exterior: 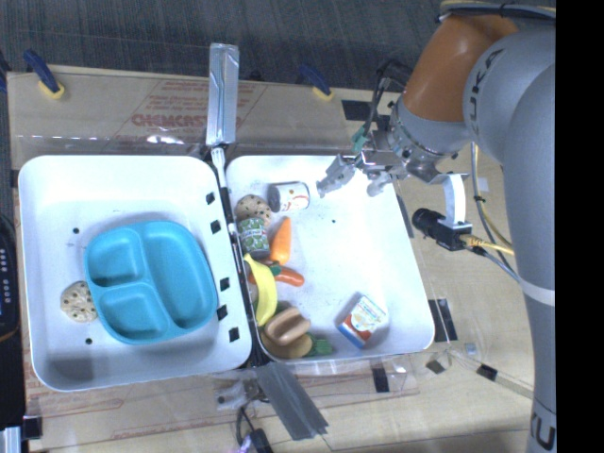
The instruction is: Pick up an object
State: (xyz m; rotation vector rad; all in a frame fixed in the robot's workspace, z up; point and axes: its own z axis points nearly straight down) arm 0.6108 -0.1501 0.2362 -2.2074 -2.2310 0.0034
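Toys crowd the right bin's [401,253] left wall: can [289,196], cookie [250,206], carrot [281,240], banana [263,291], hot dog [287,328]. Carton [362,319] lies near that bin's front edge. End effector [354,176], fingers spread and holding nothing, hangs over its back edge, right of the can.

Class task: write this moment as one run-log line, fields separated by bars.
gripper: open, nothing held, over right bin's far edge | nearest: small can | left bin: blue tray, cookie | pick: not yet done
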